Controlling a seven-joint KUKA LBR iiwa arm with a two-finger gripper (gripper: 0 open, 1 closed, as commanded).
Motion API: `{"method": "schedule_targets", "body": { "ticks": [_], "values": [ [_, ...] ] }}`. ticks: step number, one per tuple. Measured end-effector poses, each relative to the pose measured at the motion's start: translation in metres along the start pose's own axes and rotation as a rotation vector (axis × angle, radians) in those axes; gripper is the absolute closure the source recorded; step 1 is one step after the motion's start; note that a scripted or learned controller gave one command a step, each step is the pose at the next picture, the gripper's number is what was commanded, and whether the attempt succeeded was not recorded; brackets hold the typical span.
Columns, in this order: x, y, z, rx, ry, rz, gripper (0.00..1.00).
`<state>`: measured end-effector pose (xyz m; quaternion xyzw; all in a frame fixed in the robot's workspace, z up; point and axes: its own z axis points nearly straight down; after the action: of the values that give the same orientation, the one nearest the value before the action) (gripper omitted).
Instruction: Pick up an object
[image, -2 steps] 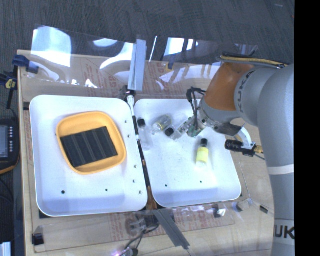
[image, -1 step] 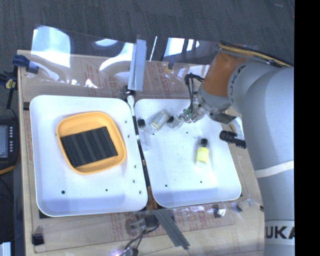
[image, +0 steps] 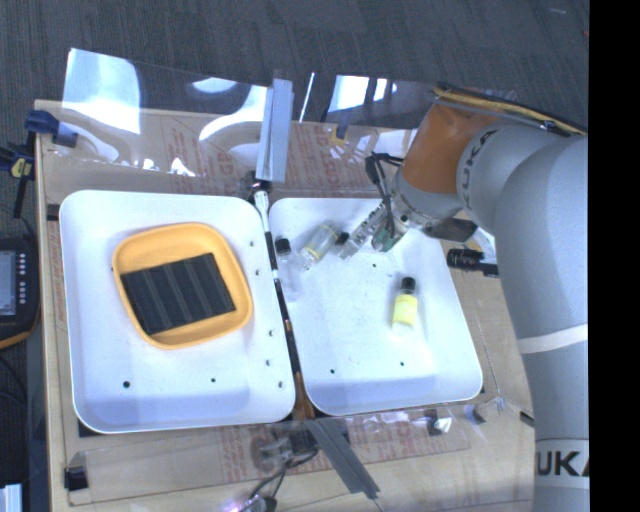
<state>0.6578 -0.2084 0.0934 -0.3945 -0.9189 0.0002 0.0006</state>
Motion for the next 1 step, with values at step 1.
{"method": "schedule_targets", "body": {
  "ticks": [1],
  "values": [
    [0.0037, -0.0017, 0.001, 0.002, 0.006, -0.2, 1.0]
  ]
}}
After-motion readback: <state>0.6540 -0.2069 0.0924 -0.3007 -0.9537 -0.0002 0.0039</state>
